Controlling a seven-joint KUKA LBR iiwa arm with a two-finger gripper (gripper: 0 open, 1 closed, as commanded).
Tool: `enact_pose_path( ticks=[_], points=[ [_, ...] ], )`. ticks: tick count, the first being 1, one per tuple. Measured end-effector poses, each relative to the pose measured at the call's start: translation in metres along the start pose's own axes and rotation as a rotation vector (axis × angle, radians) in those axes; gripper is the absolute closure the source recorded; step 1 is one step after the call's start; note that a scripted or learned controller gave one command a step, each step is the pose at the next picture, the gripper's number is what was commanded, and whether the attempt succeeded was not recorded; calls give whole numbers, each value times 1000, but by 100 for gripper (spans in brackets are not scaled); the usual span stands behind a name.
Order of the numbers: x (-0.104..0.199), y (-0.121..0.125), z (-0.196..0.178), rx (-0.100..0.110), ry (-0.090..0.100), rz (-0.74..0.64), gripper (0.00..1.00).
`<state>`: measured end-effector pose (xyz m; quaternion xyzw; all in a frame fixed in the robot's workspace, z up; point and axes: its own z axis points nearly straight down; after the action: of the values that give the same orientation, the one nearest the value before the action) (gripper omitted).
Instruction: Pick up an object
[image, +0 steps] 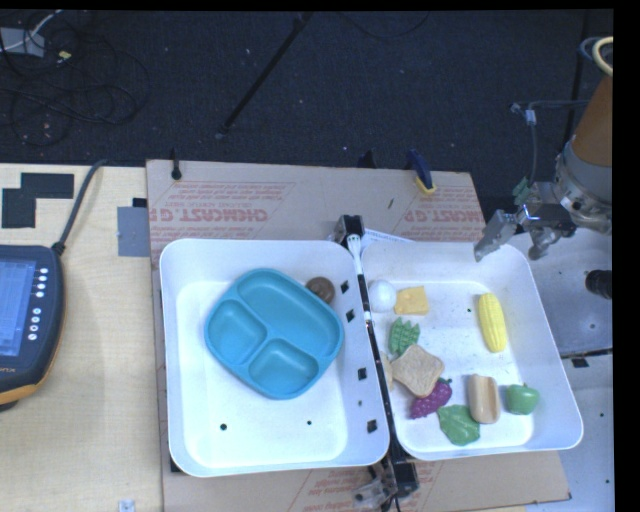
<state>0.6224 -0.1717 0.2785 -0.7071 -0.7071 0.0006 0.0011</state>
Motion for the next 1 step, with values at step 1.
enact_pose_path(
  ticks=[1],
  points=[
    [-43,20,120,9,0,2,0]
  ],
)
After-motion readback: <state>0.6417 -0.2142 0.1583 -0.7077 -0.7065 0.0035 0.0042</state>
